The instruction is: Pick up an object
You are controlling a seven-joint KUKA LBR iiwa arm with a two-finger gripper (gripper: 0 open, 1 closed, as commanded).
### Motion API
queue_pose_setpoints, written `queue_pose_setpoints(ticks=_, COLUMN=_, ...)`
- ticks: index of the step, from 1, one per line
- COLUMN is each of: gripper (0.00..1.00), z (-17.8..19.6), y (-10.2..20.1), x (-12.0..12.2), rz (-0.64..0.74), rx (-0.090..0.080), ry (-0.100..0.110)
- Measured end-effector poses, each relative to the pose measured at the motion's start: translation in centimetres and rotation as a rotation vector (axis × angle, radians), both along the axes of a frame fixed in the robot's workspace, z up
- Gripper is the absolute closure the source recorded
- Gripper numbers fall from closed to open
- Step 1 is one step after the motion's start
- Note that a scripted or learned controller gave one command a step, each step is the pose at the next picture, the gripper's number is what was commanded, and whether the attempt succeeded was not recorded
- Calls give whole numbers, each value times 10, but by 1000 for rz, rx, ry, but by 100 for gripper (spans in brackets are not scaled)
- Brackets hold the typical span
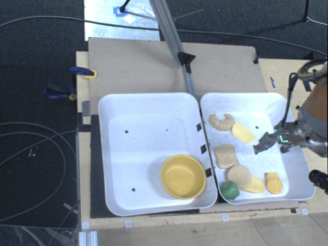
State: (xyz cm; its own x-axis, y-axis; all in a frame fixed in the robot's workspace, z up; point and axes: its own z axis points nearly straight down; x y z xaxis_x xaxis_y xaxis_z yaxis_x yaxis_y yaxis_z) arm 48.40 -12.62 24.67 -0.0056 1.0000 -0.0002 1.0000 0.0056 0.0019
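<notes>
Right bin (271, 104) holds the pickable items: croissant-shaped piece (222, 121) at upper left; pale yellow wedge (243, 133) just beside it, lower right; tan bread-like slice (225, 156) near the bin's left wall; round beige piece (239, 176) below the slice, touching a yellow banana-like piece (254, 186); green round item (230, 190) at the lower-left corner; small orange-yellow ridged piece (273, 183) at lower right; no labels or writing readable on any of them; gripper (264, 143) sits over the bin's middle right, dark fingers pointing left, nothing seen between them, can't tell how far apart they are; nearest items are the wedge to its left and the ridged piece below; left bin (118, 111) holds a yellow bowl (183, 176), upright, near its lower-right corner; grey pole (171, 32) slants down to the gap between the bins; blue-yellow clamps (82, 73) on the counter (138, 65) left edge; cables (31, 152) on the dark floor.
</notes>
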Motion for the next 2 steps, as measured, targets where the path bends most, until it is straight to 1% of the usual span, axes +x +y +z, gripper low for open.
queue_pose_setpoints(ticks=1, gripper=0, z=0, y=0, x=0, rz=0, rx=0, ry=0)
queue_pose_setpoints(ticks=2, gripper=0, z=-53, y=9, x=6, rz=-3, rx=1, ry=4)
